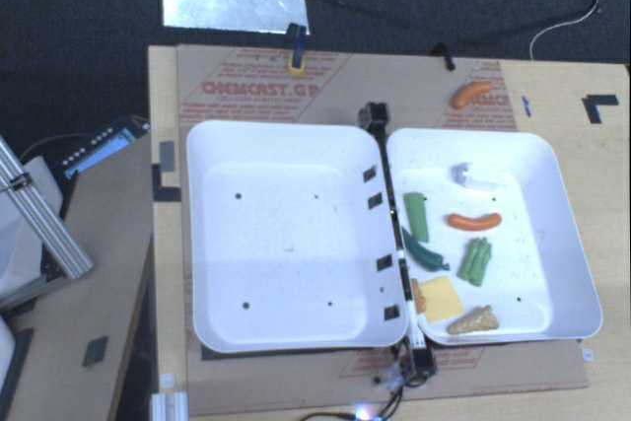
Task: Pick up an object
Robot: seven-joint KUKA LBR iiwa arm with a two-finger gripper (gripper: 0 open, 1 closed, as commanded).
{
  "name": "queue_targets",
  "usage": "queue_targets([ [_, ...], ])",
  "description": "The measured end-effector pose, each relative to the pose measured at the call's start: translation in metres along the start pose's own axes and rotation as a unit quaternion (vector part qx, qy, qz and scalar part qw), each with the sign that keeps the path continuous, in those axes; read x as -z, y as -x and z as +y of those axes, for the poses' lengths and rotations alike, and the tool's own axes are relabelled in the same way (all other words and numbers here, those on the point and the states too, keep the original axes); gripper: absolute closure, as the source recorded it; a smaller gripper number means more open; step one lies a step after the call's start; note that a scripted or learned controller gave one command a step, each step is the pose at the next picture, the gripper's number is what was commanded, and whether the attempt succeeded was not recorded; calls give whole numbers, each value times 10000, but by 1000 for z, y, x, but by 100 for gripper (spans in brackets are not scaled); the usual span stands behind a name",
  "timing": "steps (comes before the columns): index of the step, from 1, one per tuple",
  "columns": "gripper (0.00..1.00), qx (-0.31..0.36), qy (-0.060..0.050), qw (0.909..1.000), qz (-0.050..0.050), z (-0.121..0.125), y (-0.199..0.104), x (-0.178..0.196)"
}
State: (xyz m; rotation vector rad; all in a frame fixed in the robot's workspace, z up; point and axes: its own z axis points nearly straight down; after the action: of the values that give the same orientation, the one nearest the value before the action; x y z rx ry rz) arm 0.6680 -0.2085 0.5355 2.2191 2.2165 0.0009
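Toward three o'clock, inside the right bin [570,242], the orange sausage [474,221] lies apart from its neighbours: probably light, firm, slippery. I'd pinch its middle crosswise. My hand's state I cannot tell.

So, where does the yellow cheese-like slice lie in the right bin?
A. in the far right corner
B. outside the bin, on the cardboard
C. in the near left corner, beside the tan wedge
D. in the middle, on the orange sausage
C: the yellow slice lies at the right bin's near left corner, with the tan wedge just beside it.
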Motion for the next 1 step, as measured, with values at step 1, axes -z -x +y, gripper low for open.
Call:
queue_targets([
  [1,100,10,-17,10000,24,-91,-22,1],
])
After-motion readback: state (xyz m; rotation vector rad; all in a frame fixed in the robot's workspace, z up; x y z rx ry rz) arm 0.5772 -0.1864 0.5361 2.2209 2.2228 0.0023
